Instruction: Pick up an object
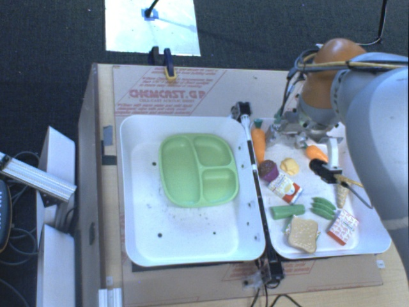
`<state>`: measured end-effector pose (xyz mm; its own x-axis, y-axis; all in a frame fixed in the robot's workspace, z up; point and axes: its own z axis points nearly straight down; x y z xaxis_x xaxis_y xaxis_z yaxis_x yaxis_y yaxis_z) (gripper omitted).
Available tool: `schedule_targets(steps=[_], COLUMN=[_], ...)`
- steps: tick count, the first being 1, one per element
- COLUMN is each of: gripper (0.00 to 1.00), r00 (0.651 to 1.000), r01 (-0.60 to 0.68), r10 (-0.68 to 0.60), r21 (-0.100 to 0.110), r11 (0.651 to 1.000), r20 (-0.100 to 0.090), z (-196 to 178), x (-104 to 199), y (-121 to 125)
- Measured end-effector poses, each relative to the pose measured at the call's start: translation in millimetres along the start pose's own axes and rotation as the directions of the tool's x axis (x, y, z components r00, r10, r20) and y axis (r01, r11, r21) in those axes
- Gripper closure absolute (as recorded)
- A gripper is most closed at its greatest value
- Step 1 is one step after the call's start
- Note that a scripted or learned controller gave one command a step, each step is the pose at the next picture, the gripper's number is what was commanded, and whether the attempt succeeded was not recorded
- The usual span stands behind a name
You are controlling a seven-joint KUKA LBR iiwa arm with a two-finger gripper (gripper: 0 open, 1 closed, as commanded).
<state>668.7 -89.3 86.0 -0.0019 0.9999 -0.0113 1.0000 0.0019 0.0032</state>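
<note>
Plainly two bins (147, 235); one green tray (197, 170); two carrots (259, 144); gripper (300, 133) grip unclear.

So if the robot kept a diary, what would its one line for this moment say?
task: pick up an object | end effector: low over right bin, far end | nearest: carrot | green tray: in left bin | picked: nothing seen

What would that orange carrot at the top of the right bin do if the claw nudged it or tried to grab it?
The carrot looks rounded and tapered, so a sideways nudge would probably make it roll or swing in a curve. Its smooth, plastic-looking skin may slip between fingers. It lies close to the right bin's left wall, which might stop it rolling and could crowd a grasp.
</note>
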Motion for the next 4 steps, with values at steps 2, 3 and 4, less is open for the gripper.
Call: schedule_targets(steps=[2,3,4], gripper=[0.00,0.00,0.00], r00=[1.000,1.000,1.000], r01=[0.001,0.001,-0.004], r10=[-0.001,-0.001,0.004], r21=[-0.001,-0.001,-0.008], r11=[1.000,1.000,1.000], r20=[-0.002,-0.001,0.000], z=[-0.1,-0.2,-1.3], x=[-0.1,0.0,0.3], y=[0.3,0.3,-5.4])
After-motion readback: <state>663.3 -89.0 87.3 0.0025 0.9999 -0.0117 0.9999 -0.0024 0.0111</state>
